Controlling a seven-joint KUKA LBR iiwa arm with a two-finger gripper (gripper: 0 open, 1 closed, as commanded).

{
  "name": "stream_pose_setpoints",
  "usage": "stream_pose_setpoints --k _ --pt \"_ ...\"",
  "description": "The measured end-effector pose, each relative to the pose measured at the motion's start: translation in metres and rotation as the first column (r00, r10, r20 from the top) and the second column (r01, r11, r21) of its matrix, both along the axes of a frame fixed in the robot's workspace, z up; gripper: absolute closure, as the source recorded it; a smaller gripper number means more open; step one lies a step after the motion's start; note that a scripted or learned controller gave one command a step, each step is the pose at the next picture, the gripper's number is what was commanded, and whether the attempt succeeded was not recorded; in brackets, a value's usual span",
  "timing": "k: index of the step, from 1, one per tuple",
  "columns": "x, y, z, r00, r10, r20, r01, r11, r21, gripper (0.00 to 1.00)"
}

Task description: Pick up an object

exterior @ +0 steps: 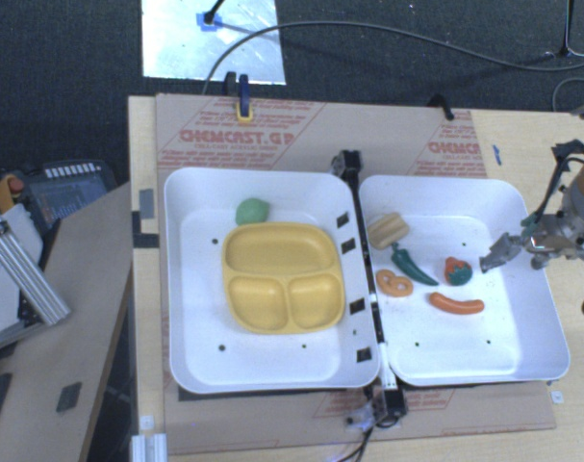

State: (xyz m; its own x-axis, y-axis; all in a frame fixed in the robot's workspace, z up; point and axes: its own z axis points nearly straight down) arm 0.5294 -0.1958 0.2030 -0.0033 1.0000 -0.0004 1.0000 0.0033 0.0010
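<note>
Two bins, pick not yet begun.
The end effector (498,254), grip state indiscernible, hangs at 3 o'clock over the right bin (537,354), just beside the tomato (457,271); sausage (456,304), pepper (411,266) and pretzel (394,283) lie untouched.

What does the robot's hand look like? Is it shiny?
The gripper looks like dull grey metal, with a narrow, pointed end rather than a shiny one. Behind it sits a chunkier grey block with a small teal patch on it. A thin dark bracket or cable loops up above the wrist. The picture is too blurry for finer details.
</note>
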Motion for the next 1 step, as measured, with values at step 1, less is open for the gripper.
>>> stream_pose_setpoints --k 1 --pt "-0.0045 -0.0094 -0.0504 1.0 -0.003 -0.003 0.003 1.0 0.001 0.0"
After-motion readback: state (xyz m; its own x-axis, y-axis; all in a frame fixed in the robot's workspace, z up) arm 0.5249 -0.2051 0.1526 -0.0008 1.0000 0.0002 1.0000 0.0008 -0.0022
